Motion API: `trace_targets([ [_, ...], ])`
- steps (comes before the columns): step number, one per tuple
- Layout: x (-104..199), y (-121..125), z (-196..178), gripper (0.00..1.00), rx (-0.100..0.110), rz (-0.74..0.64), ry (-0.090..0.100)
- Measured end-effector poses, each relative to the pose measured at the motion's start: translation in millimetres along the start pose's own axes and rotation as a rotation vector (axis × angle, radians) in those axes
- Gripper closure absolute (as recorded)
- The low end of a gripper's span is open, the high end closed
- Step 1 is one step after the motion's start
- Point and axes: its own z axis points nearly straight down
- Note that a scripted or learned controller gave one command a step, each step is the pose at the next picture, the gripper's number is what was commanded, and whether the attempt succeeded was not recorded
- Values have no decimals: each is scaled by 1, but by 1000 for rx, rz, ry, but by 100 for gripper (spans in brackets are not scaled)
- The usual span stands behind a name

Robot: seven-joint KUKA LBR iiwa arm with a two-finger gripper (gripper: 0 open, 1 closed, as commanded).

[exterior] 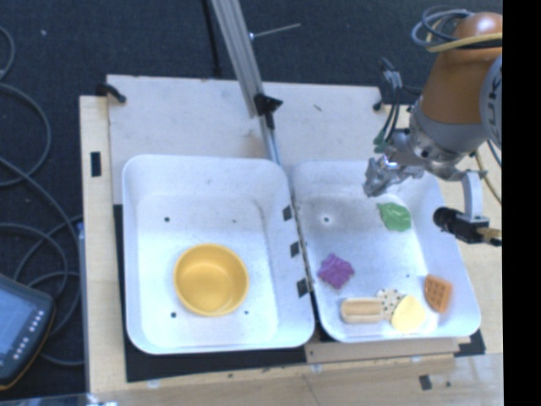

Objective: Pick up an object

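My gripper (378, 183) hangs over the back of the right bin (355, 180), with nothing seen between its fingers. Just in front of it and to the right lies a green lump (394, 216). Nearer the front of the same bin are a purple piece (336, 271), a tan bread-like roll (362, 310), a pale yellow piece (409, 315), a small spotted white piece (390, 299) and an orange waffle-like piece (437, 293). A yellow bowl (210, 278) sits in the left bin (169, 184).
A slanted metal pole (245, 57) rises from the bench behind the divide between the bins. A dark tablet (19, 328) and cables lie on the floor at the left.
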Motion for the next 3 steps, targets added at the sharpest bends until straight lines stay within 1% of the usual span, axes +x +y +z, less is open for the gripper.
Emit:
trace_targets([
  [1,58,-6,8,100,3,0,0],
  [2,106,-21,1,100,3,-1,1],
  [3,156,-37,17,100,4,0,0],
])
